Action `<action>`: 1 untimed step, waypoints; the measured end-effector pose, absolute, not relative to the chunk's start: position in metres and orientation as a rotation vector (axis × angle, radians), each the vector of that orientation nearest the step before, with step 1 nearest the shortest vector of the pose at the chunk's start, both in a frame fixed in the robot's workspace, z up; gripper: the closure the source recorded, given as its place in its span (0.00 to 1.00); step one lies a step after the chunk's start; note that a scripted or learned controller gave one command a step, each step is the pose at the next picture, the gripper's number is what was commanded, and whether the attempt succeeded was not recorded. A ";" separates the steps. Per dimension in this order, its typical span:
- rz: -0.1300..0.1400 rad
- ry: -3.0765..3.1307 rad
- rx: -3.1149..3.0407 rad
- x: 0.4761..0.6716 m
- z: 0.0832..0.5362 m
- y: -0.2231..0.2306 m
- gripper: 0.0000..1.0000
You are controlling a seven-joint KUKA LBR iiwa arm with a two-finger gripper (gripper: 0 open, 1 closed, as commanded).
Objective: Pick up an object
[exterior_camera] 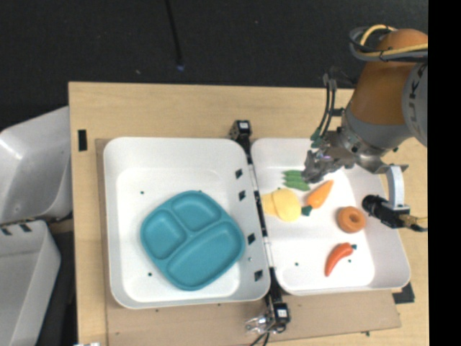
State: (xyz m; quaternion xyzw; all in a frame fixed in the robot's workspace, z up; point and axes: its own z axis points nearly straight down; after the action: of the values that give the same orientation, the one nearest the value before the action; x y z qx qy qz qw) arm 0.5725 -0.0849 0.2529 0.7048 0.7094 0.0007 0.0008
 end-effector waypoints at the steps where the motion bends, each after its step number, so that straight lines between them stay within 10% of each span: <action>1: 0.004 2.228 2.213 0.587 0.260 -0.036 1.00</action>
State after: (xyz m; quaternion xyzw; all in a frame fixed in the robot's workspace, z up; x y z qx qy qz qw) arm 0.5867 -0.0356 0.2599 0.7046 0.7096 0.0012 0.0006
